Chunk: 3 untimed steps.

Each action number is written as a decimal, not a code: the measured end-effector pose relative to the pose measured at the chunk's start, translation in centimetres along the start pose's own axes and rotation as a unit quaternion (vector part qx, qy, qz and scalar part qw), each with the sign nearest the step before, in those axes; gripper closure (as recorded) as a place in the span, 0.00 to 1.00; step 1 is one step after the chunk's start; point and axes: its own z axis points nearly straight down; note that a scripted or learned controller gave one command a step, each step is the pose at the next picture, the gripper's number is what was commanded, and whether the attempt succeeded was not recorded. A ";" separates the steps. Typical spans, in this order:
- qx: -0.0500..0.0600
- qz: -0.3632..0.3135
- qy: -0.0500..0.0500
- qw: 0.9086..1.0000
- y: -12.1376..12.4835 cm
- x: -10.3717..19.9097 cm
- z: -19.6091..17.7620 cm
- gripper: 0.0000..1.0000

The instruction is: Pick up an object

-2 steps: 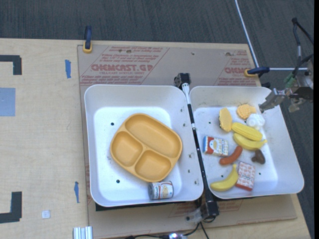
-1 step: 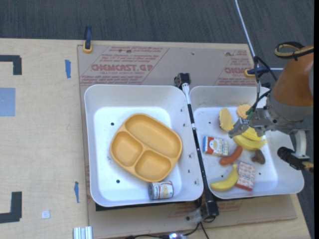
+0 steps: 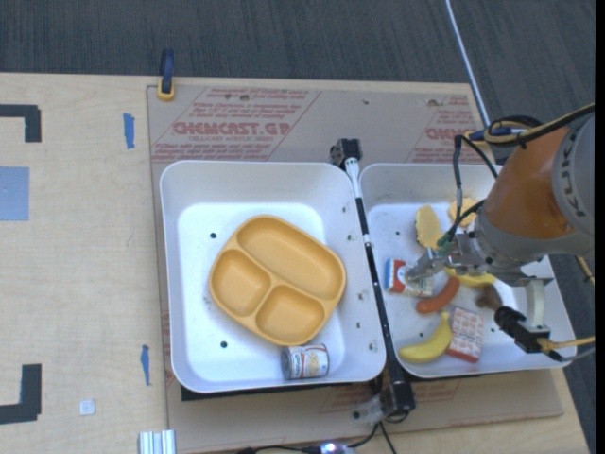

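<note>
My gripper (image 3: 428,270) is low in the right bin (image 3: 553,296), coming in from the right under the orange-banded wrist. It hovers among toy foods: a red and white packet (image 3: 396,274) just to its left and a red sausage (image 3: 439,296) right below it. A pale yellow piece (image 3: 429,223) lies behind it. A banana (image 3: 427,343) and a red and white box (image 3: 465,335) lie nearer the front wall. Nothing is visibly lifted.
The left bin (image 3: 189,253) holds a yellow divided plate (image 3: 276,279) and a small can (image 3: 305,361) on its side at the front wall. A brown piece (image 3: 489,299) and a yellow piece (image 3: 475,278) sit partly under the arm. A black bar (image 3: 364,235) separates the bins.
</note>
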 end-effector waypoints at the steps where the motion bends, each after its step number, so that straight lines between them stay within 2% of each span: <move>1: 0.011 -0.002 0.007 1.000 -5.3 2.2 0.7 0.00; 2: 0.009 -0.001 0.006 1.000 -5.1 2.1 -0.4 1.00; 3: 0.012 -0.002 0.007 1.000 -5.2 9.1 -9.3 1.00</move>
